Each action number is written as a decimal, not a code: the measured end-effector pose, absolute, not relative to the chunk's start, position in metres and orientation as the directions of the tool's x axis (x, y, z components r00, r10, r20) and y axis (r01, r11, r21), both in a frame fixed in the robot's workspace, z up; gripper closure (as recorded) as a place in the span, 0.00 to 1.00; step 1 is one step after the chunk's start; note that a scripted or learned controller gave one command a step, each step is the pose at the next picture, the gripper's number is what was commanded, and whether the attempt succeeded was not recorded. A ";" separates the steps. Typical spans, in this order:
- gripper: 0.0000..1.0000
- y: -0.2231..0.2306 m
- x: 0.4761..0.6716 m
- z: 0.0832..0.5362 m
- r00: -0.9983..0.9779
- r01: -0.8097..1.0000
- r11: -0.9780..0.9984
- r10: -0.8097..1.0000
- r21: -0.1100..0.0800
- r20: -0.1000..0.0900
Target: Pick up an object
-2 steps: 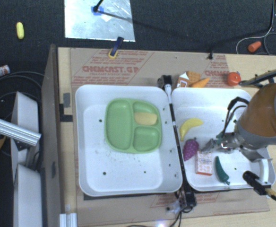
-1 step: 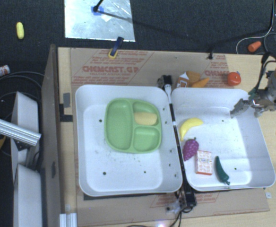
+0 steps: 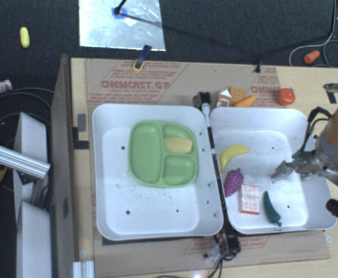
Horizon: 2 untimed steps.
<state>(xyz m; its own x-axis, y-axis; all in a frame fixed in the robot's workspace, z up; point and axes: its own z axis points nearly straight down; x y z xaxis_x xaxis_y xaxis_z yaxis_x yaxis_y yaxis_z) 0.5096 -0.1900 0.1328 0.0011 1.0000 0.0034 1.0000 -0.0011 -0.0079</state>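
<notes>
— White bins (image 3: 117,225) sit side by side; the left one carries a green plate (image 3: 157,155).
— And the right?
— Banana (image 3: 234,153), grapes (image 3: 233,182), a small carton (image 3: 250,199), a green pepper (image 3: 271,208) near its front.
— The gripper (image 3: 286,169)?
— Hovering right of the banana, nothing in it; how wide it stands I cannot tell.
— Approach step, then. Next it must lower over one item.

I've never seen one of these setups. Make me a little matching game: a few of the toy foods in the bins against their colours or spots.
Things:
1. banana
2. grapes
3. green pepper
4. green plate

Descriptions:
A. purple, beside the bin divider
B. in the left bin
C. dark green, nearest the right bin's front edge
D. yellow, curved

Pairs: 1-D, 2-A, 3-C, 4-B
</notes>
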 end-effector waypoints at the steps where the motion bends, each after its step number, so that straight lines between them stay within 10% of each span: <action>1: 0.00 -0.119 0.486 0.102 -0.007 1.000 0.007 1.000 -0.003 0.004; 2: 0.00 -0.061 0.518 0.189 -0.012 1.000 0.012 1.000 0.011 0.002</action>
